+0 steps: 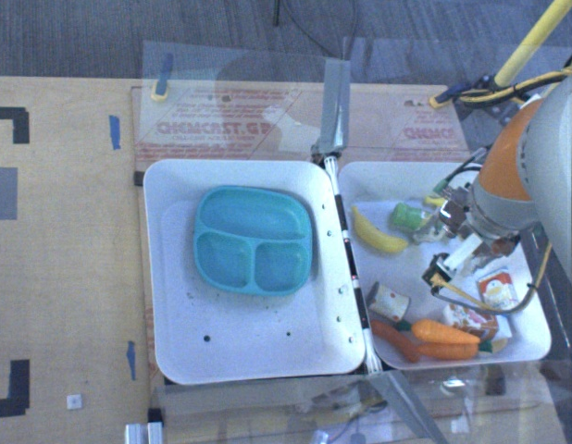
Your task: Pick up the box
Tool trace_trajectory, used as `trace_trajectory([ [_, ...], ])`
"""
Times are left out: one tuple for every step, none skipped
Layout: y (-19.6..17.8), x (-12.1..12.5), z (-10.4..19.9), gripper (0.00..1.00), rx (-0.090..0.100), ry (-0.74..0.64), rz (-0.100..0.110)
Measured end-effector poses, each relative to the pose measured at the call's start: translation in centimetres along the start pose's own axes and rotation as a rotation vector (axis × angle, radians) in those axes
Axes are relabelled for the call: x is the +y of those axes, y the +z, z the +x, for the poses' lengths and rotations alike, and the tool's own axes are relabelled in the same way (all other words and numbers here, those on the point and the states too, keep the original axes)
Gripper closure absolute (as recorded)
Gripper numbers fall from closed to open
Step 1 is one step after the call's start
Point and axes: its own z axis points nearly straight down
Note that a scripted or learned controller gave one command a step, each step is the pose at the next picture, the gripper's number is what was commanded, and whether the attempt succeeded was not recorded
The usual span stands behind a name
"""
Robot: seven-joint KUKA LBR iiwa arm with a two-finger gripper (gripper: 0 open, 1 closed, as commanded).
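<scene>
I see smooth white plastic bins [175, 276], a matt turquoise plastic divided plate [254, 240], a glossy yellow plastic banana [377, 233], a printed cardboard box [497, 291], pale wood-look bench [64, 276], grey carpet [129, 7].

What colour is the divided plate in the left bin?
The divided plate is turquoise blue, plain, seen clearly in the camera view.

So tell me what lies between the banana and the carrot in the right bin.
In the camera view, a small white cup-like item lies between the banana and the carrot, on the bin floor near the divider.
</scene>
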Motion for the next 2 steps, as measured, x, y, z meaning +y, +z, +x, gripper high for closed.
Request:
trace_trajectory([
  [0.0,-0.6,1.0,0.0,-0.001,-0.088,0.003],
  [-10.8,6.0,0.0,0.0,-0.003,0.057,0.007],
])
